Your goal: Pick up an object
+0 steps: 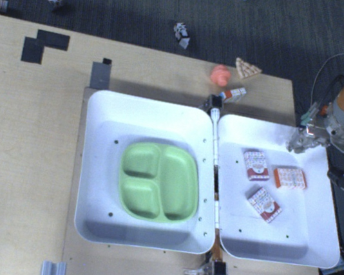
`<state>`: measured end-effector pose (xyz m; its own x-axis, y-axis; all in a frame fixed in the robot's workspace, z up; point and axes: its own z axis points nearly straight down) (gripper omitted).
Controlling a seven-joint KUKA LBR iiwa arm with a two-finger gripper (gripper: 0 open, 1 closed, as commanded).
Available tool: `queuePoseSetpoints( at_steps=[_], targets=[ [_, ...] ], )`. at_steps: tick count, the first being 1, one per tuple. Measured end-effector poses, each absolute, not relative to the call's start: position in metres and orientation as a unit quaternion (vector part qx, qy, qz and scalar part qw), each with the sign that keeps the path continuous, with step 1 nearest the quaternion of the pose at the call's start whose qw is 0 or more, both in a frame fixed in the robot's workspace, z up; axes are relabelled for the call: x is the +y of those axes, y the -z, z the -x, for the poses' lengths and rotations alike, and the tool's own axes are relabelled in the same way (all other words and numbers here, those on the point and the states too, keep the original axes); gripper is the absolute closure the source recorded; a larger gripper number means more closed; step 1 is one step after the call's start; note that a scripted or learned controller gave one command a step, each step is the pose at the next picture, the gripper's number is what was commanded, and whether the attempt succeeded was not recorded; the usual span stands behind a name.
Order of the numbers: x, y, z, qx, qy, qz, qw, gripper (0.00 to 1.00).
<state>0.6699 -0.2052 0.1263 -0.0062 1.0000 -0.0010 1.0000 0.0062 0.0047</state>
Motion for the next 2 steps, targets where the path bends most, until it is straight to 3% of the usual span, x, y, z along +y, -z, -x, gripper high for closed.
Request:
queuePoseSetpoints(
  at_steps=[1,2],
  targets=[
    [-0.206,-0.164,-0.657,0.708,-0.0015,-0.706,0.003,1.0],
    [-0.205,-0.136,-0.67,0.709,-0.0013,-0.705,0.002,1.0]
  ],
)
